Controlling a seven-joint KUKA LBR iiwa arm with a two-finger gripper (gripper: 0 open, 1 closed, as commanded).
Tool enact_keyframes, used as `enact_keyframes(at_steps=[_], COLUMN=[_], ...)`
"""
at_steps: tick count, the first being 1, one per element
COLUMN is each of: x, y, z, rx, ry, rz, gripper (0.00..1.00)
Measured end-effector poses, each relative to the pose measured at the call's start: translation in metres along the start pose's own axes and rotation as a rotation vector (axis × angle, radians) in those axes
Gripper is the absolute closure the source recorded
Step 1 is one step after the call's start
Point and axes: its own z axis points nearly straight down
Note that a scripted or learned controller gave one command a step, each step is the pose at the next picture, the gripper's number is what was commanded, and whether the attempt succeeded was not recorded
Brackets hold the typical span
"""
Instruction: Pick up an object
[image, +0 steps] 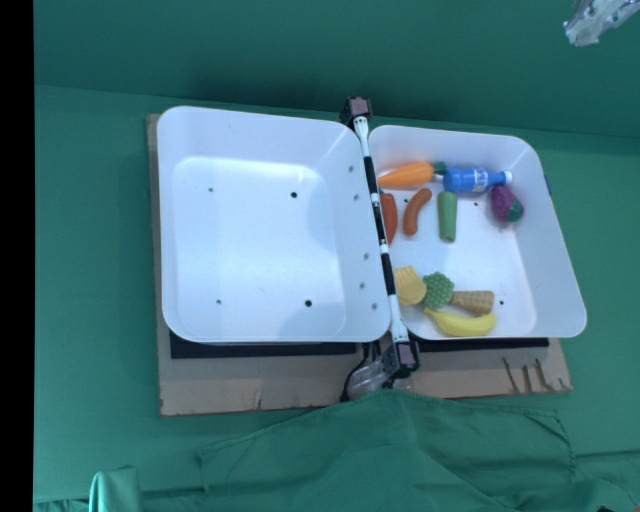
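The right bin (555, 275) holds several toy foods. A carrot (407, 175), a blue bottle (474, 180) and a purple eggplant (505, 204) lie along its far side. A green cucumber (447, 215) and two red sausages (416, 211) (388, 217) lie nearer the middle. At the near left are a yellow piece (408, 285), a broccoli (436, 290), an ice-cream cone (474, 299) and a banana (462, 323). The gripper (595, 20) sits at the top right corner of the camera view, high and well away from the bins.
The left bin (255, 225) adjoins the right one along a black-and-white divider rail (375, 215). Both rest on a cardboard sheet (250, 385) over green cloth. Folded green fabric (400, 450) lies in front.
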Motion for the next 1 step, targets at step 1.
enact_keyframes(at_steps=[1], x=[0.0599], y=[-0.0006], z=[-0.0229], rx=[-0.006], ry=[0.001], rz=[-0.004], gripper=[1.00])
